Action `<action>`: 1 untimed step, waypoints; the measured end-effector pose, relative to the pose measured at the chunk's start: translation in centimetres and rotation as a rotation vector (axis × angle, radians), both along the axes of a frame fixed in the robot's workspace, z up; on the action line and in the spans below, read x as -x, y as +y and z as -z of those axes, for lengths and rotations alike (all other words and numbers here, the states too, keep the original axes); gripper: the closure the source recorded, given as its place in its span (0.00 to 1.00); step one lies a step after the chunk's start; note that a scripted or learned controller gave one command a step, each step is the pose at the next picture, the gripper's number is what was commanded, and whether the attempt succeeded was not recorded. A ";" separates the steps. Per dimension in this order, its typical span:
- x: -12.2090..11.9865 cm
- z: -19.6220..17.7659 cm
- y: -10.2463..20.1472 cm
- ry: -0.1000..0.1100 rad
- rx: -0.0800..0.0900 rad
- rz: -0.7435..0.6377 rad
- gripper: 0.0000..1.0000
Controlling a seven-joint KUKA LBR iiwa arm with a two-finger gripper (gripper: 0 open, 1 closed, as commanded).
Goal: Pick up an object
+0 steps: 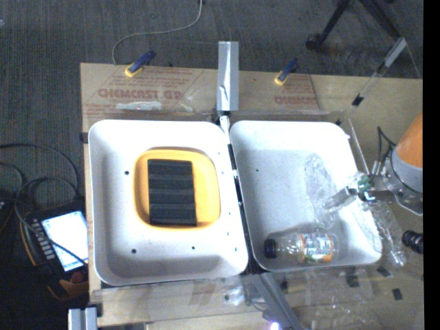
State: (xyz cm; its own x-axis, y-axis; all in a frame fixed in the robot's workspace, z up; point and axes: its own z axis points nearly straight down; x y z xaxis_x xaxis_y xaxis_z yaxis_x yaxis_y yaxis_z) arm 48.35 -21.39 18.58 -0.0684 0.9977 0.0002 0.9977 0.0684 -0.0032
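Observation:
A yellow sponge with a black ridged top (177, 188) lies flat in the middle of the left bin (110, 150). In the right bin (275, 150), a clear plastic bottle with an orange label and a dark cap (302, 247) lies on its side along the front wall. A crumpled piece of clear plastic (320, 184) lies just above it, towards the bin's right side. My gripper (364, 188) hangs at the right bin's right rim, next to the clear plastic; glare and the clear material hide its tip. The arm's orange band (421, 143) is at the right edge.
A metal bar (227, 78) stands upright behind the seam between the bins. Two blue-and-yellow clamps (139, 62) (287, 69) hold the board at the back. More clear plastic (386, 236) hangs over the right bin's right rim. A tablet (62, 236) lies on the floor at left.

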 end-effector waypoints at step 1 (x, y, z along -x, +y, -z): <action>-1.3 7.3 12.0 0.002 -0.002 0.017 0.00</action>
State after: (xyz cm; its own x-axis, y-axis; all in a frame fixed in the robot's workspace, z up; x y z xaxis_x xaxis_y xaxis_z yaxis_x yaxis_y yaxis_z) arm 49.67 -9.36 11.23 -0.0512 0.9987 0.0020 0.9987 0.0512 -0.0052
